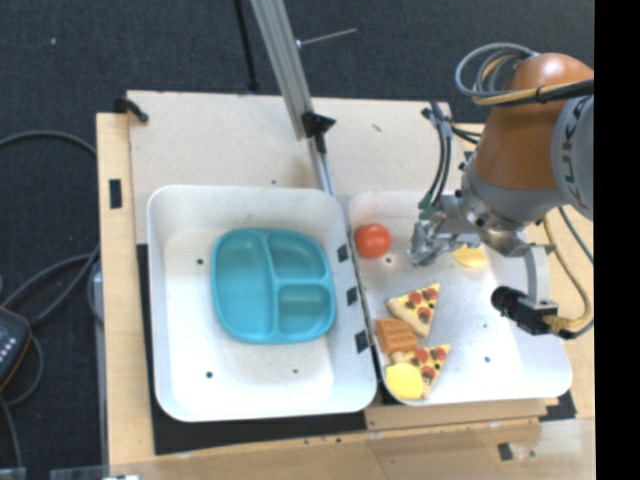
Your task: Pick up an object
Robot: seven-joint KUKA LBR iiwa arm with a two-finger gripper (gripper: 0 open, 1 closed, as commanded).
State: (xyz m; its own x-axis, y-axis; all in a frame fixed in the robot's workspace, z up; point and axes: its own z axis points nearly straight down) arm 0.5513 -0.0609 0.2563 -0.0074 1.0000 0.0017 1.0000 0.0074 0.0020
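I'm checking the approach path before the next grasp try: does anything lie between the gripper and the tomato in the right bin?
Nothing visible does. The gripper hangs over the right bin, and the tomato sits just to its left in the camera view with bare bin floor between them. The pizza slice lies nearer the camera, off that line.

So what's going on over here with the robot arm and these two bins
A grey arm with an orange band reaches in from the right, its gripper low over the right bin. Nothing visibly sits between its fingers. That bin holds toy food: a red tomato just left of the gripper, a yellow piece to its right, and two pizza slices nearer the front. The left bin holds a teal divided plate.
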